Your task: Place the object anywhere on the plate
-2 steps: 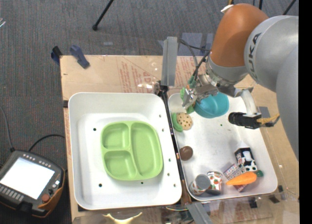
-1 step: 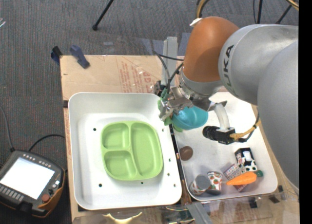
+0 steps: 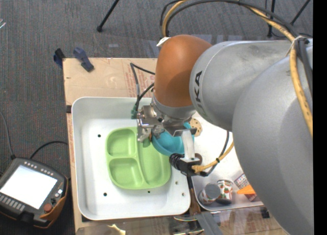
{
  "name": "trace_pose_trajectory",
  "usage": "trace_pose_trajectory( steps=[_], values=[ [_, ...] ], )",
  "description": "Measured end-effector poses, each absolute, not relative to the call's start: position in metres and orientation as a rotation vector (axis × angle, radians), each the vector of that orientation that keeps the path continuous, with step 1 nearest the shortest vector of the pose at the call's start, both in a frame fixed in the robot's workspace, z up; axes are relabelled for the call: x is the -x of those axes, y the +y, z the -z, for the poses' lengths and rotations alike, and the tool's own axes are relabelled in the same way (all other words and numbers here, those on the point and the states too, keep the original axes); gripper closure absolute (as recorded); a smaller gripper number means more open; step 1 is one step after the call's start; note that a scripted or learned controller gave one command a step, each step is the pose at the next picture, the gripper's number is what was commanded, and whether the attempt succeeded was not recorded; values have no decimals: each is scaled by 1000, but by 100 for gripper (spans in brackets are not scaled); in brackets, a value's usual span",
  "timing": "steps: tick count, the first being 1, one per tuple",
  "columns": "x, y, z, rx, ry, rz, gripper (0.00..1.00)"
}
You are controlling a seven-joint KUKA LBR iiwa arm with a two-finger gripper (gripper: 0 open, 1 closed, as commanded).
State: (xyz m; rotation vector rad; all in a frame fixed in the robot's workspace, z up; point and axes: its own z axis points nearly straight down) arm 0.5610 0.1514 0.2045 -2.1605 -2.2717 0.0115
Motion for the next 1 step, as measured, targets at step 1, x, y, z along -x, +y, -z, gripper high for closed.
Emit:
trace_pose_trajectory(
  steps=[1],
  values=[
    [-562,150,-205,2163,-2272,-10,0]
  ],
)
